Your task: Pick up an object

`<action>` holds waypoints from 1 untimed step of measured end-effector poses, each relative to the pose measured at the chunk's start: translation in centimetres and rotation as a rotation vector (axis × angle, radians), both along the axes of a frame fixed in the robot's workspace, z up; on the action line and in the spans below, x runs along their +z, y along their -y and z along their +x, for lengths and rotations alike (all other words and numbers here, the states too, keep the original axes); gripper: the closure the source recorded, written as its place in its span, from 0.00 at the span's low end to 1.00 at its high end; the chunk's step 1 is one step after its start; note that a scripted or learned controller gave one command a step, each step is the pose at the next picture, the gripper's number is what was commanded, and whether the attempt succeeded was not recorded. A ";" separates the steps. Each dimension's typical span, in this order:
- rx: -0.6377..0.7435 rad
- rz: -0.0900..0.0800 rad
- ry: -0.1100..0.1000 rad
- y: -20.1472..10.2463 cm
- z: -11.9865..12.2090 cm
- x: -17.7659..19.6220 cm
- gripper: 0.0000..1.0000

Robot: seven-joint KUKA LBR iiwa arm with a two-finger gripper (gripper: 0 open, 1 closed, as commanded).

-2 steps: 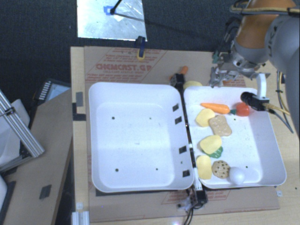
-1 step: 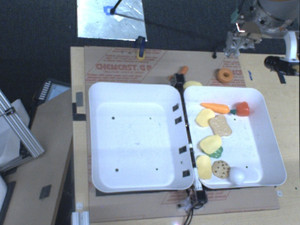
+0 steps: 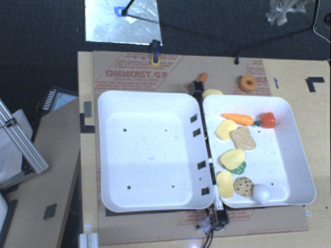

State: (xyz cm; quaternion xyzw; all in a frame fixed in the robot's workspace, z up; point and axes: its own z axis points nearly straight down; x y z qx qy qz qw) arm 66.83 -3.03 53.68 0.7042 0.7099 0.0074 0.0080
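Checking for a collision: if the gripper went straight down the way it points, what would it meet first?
Likely the dark floor behind the bench, short of the right bin; depth is unclear.

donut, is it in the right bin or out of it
Out. The donut lies on the cardboard beyond the right bin's far rim, apart from the carrot inside.
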 end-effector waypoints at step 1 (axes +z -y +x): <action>-0.002 0.000 -0.018 -2.4 0.0 -0.1 1.00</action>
